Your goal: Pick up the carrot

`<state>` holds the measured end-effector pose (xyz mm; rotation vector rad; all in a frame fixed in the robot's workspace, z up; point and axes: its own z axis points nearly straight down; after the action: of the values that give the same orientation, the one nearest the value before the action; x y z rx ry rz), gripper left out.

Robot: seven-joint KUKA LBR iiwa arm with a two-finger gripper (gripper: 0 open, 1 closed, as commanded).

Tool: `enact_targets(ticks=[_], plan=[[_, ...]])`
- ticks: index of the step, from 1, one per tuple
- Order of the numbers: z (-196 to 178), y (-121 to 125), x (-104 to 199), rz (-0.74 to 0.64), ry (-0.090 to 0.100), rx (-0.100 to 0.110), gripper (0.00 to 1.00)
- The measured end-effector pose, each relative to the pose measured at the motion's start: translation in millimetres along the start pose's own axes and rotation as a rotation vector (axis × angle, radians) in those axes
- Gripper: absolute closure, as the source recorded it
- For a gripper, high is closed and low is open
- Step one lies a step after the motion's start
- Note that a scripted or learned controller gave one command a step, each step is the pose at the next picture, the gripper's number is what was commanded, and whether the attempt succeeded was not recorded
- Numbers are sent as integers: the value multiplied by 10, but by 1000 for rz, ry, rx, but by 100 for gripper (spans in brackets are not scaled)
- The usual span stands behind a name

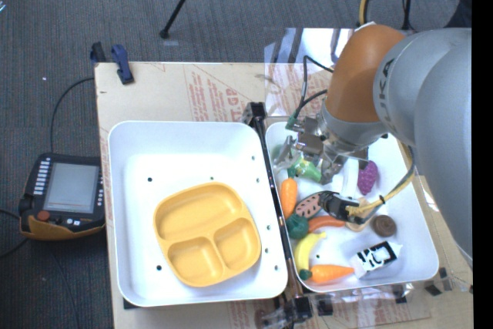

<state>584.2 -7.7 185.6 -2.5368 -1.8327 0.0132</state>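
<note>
- Two white bins side by side on the bench: left bin [131, 158] bearing a yellow divided tray [206, 233], right bin [420, 243] crowded with toy food.
- Gripper [312, 158] low over the far end of the right bin, just above a small green piece [306, 169]; fingers too hidden under the wrist to judge, so cannot tell whether apart or together.
- Nothing seen clamped between them.
- Carrot [288, 196] upright along the right bin's left wall, just nearer the camera than the gripper, apart from it.
- Second orange carrot-like piece [333, 272] at the bin's near edge, beside a banana [306, 250].
- Purple grape bunch [367, 177] right of the gripper; brown round piece [383, 226] nearer the camera.
- Black-and-white item [375, 256] toward the bin's near right corner.
</note>
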Motion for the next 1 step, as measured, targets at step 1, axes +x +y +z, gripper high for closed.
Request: enact_targets(ticks=[1], plan=[[8,-323,-91,259,0,2,0]])
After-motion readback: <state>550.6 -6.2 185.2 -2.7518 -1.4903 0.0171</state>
